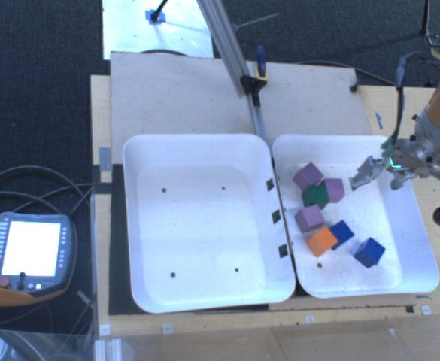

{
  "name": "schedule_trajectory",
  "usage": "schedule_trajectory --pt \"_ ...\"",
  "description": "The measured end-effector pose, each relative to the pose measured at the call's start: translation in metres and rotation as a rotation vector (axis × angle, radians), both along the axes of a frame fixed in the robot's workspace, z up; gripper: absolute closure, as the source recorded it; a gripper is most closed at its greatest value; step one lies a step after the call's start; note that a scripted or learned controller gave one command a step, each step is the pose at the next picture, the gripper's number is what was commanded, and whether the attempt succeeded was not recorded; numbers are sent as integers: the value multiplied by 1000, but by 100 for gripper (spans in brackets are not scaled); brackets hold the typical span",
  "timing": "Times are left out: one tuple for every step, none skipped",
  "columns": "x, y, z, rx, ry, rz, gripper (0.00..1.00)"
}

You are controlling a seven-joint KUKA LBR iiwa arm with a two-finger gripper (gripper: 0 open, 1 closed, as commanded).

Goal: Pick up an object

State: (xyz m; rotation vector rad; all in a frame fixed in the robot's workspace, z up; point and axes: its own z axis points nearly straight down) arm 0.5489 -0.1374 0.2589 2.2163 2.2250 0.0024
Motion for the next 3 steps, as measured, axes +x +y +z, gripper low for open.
schedule_trajectory --pt "0 5 -43 0 4 -1 0" --pt "4 2 -86 0 5 -2 0" --pt "7 -3 -146 0 5 -2 0"
